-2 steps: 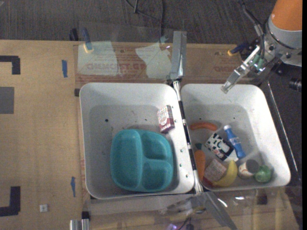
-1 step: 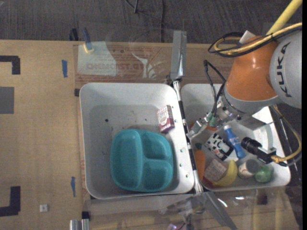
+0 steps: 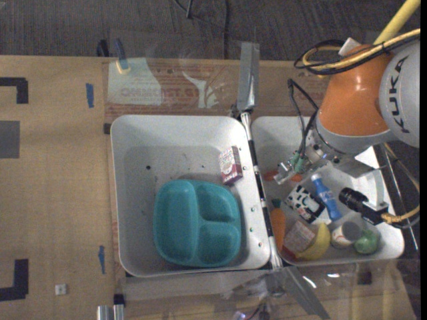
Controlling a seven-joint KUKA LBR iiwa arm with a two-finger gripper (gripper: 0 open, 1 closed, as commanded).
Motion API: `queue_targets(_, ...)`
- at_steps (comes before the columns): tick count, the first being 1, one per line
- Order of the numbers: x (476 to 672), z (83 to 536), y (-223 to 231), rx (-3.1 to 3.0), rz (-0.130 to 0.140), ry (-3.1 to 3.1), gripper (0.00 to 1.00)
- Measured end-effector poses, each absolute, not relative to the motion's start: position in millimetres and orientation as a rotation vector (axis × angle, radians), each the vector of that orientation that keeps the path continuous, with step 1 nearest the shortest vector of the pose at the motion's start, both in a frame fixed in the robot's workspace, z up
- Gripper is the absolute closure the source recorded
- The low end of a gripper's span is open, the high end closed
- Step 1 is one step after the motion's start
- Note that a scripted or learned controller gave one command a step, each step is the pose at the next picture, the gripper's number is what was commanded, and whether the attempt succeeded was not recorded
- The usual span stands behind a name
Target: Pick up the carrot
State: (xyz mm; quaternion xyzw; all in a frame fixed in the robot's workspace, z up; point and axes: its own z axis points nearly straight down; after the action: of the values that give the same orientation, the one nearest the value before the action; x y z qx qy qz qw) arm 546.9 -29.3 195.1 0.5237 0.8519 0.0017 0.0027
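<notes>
The carrot (image 3: 277,227) is orange with a green top and lies lengthwise against the left wall of the right bin (image 3: 267,135), near its front corner. The arm's orange band and grey wrist hang over the back right of that bin. My gripper (image 3: 289,171) points down and to the left, above the bin floor behind the carrot and apart from it. Nothing shows between its tips.
Beside the carrot lie a brown box (image 3: 300,235), a banana (image 3: 321,243), a black-and-white item (image 3: 304,203), a blue bottle (image 3: 325,196), a white cup (image 3: 345,234) and a green item (image 3: 367,243). The left bin (image 3: 133,152) holds a teal divided plate (image 3: 198,223) and a small pink box (image 3: 231,165).
</notes>
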Motion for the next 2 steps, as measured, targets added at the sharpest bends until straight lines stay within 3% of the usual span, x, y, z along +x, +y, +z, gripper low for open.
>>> queue_targets(1,490.0,222.1,-76.9,1.548,0.000,2.735,1.00)
queue_targets(2,480.1,185.9,-71.3,0.728,0.002,3.056,1.00)
